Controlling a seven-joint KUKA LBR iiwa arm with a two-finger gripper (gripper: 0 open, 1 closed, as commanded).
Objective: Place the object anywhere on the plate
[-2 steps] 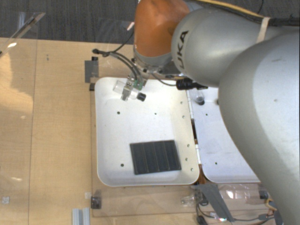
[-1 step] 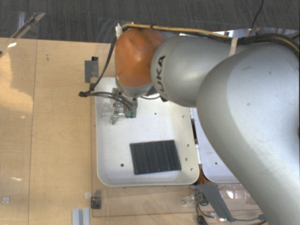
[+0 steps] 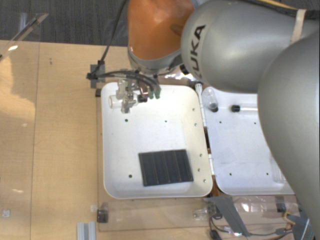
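Note:
The plate [image 3: 166, 167] is a dark grey ribbed rectangle lying flat in the front half of the left bin [image 3: 112, 149]. My gripper [image 3: 126, 100] hangs over the back left corner of that bin, well behind the plate and apart from it. The orange band and grey wrist above it hide part of the bin's back edge. A small black object [image 3: 235, 108] lies near the back of the right bin [image 3: 240, 154]. Beside it, a small clear object [image 3: 212, 104] rests close to the wall between the two bins.
The grey arm covers the right side of the view and much of the right bin. Cables and a black bracket [image 3: 95, 77] sit just outside the left bin's back left corner. Loose clear parts and wires [image 3: 225, 219] lie on the bench in front of the bins.

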